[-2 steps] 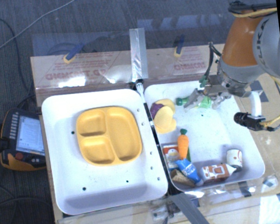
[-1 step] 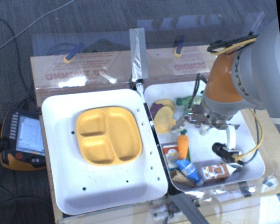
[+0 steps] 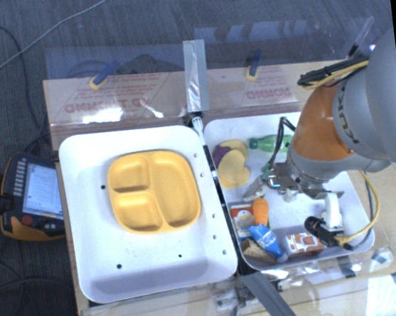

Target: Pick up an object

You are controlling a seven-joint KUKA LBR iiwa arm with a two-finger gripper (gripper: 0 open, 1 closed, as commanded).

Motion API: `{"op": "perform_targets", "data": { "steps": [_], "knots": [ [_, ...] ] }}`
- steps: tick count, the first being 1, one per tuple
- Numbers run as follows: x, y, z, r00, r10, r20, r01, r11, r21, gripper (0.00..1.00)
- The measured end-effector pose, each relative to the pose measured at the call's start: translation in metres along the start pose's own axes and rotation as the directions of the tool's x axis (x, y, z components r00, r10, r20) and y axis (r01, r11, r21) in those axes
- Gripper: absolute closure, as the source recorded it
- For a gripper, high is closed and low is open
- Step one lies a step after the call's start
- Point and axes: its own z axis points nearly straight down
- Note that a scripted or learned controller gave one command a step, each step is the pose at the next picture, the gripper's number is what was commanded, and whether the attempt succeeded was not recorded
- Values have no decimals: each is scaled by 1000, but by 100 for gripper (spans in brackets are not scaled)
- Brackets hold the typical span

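Note:
My gripper hangs low over the middle of the right bin, below the orange band of the wrist. Just to its lower left lies an orange carrot-like piece. A yellow rounded toy with a purple piece beside it sits at the bin's upper left. Partly hidden behind the arm, a green bottle lies along the far wall. I see nothing held in the gripper.
The left bin holds a yellow divided plate. In the right bin's front are a blue wrapped item, a red-and-white box and a small red-and-white pack. A teach pendant lies left of the bench.

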Motion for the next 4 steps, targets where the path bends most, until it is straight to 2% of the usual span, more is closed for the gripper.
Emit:
{"op": "perform_targets", "data": {
  "steps": [1, 2, 3, 4],
  "knots": [
    [8, 9, -14, 992, 128, -2, -128, 991, 22, 0],
    [7, -14, 0, 994, 112, -1, -112, 994, -2, 0],
    [8, -12, -11, 994, 112, -5, -112, 994, -5, 100],
    [52, -4, -129, 980, 200, 4, -200, 980, 19, 100]
  ]
}}
